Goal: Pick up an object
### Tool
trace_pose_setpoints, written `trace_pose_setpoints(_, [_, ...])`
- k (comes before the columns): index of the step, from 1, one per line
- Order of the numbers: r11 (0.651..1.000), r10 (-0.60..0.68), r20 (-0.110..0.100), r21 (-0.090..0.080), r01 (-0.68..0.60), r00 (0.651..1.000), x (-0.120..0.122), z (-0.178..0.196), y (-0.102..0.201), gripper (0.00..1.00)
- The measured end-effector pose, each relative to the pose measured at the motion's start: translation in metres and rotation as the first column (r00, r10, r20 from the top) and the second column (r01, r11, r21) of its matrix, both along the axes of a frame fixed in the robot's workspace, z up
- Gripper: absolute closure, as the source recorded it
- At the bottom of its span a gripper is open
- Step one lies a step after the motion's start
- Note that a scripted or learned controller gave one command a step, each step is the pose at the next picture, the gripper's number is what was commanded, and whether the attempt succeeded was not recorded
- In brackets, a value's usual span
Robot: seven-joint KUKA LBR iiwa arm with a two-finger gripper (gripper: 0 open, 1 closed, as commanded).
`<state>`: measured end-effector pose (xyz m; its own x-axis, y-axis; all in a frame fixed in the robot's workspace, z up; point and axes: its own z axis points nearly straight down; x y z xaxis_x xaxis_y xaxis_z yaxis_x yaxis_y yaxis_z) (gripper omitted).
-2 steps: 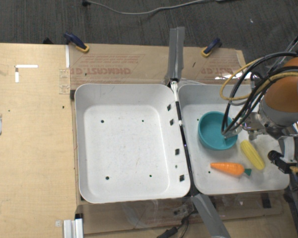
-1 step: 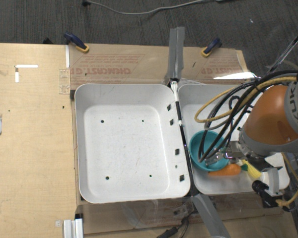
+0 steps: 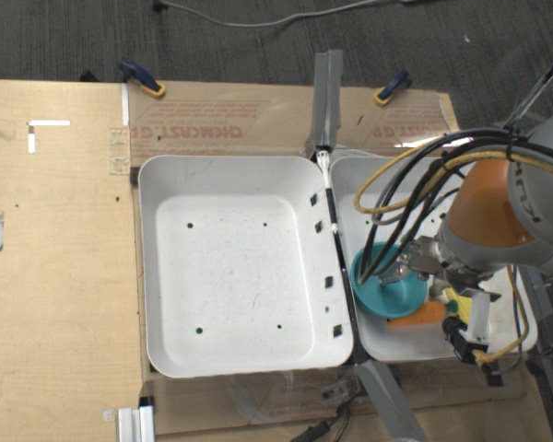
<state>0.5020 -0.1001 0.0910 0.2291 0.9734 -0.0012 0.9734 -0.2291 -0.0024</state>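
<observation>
- I see the arm (image 3: 498, 205) reaching in over the right bin (image 3: 373, 339), its black and yellow cables looping above the wrist
- The gripper (image 3: 415, 270) sits low in that bin, just over a teal bowl-shaped object (image 3: 387, 293); I cannot tell how its jaws stand
- An orange object (image 3: 419, 316) lies touching the teal one on its near side
- The left bin (image 3: 230, 265) sits alongside, sharing the middle divider

Two bins sit side by side on the bench (image 3: 55, 274). The left bin (image 3: 157, 247) lies left of the right bin (image 3: 369, 339). In the right bin, a bowl (image 3: 387, 293) lies near its left wall, under the arm (image 3: 484, 215).
</observation>
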Motion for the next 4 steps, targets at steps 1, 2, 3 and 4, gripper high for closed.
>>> trace_pose_setpoints(1, [0.973,0.232,0.001,-0.001,-0.232,0.973,0.094,0.001,0.002,0.00])
trace_pose_setpoints(2, [0.983,0.183,0.000,0.000,-0.183,0.983,0.000,0.000,-0.019,0.00])
trace_pose_setpoints(3, [0.988,0.152,-0.001,0.000,-0.152,0.988,-0.026,0.000,0.003,0.00])
trace_pose_setpoints(4, [0.979,0.205,0.001,-0.001,-0.205,0.979,0.048,0.001,-0.009,0.00])
